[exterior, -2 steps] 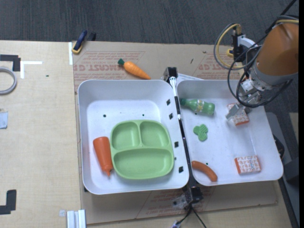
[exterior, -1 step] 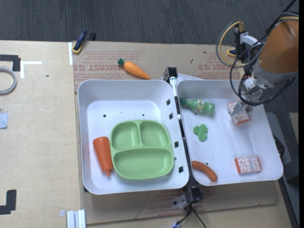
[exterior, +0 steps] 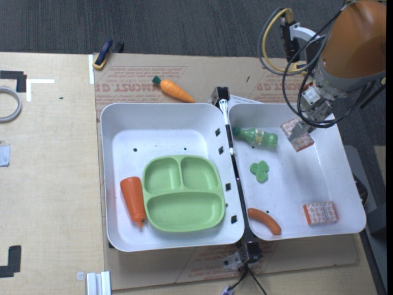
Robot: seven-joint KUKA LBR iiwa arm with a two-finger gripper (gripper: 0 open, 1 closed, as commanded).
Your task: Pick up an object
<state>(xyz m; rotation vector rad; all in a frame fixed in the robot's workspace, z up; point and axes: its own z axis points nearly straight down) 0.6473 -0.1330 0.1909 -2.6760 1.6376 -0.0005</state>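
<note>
Over the far edge of the right bin (exterior: 344, 165) hangs my gripper (exterior: 299, 134), and something small and boxy, pale with reddish print, sits right at its tip; I cannot tell whether it is truly grasped or whether the gripper is clenched or released. Just to the gripper's left lies a green bottle (exterior: 256, 137) on its side, and below that a small green leafy piece (exterior: 260, 171). Further toward the near rim from the gripper rest a red-and-white packet (exterior: 320, 213) and an orange sausage (exterior: 264, 220). Well off to the gripper's left, the left bin (exterior: 116, 128) carries a green divided plate (exterior: 183, 193) with an orange carrot-like piece (exterior: 132, 199) beside it. A toy carrot (exterior: 174, 90) lies on the worktop (exterior: 49, 165) beyond both bins.
</note>
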